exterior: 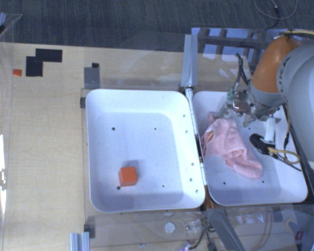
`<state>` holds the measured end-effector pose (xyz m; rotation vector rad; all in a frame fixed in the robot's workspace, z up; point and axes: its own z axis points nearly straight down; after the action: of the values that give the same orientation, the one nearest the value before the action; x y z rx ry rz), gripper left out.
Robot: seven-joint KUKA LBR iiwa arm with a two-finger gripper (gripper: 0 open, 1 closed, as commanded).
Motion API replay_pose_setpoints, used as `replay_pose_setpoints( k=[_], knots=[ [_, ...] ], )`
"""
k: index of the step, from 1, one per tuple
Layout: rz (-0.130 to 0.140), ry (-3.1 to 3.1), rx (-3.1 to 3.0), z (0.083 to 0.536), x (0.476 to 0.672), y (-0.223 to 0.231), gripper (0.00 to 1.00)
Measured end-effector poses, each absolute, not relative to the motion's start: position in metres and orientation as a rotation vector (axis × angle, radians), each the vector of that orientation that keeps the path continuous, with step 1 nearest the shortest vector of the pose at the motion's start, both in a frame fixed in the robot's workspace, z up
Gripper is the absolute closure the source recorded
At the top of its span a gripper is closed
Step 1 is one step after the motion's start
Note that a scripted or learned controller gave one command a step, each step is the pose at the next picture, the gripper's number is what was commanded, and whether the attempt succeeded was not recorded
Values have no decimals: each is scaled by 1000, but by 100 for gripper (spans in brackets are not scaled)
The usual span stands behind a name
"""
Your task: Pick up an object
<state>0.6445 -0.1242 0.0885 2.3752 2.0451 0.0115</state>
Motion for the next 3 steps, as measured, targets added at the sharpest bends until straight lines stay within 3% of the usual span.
replay_pose_setpoints(
  k=[1, 2, 3],
  knots=[
    [11, 2247, 2183, 88, 672, -97, 0],
    [10, 2446, 1952, 90, 580, -150, 0],
    [15, 2559, 1795, 90, 562, -102, 0]
  ],
)
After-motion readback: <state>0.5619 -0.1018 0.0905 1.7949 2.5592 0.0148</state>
